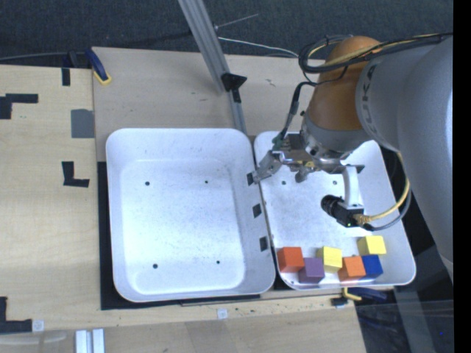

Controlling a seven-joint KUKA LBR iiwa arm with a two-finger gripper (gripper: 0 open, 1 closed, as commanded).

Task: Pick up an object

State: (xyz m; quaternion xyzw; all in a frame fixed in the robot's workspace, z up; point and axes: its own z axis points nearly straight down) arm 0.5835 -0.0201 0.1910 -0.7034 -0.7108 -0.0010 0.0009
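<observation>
Several small blocks lie along the near edge of the right bin: an orange block, a purple block, a yellow block, a second orange block, a blue block and another yellow block. My gripper hangs over the far left part of this bin, well back from the blocks. I see no block at the gripper. The grey arm with its orange band covers the bin's far right side.
The left bin sits beside the right one, their rims touching. A slanted metal pole rises behind the bins. A black cable with a yellow end hangs from the wrist over the right bin.
</observation>
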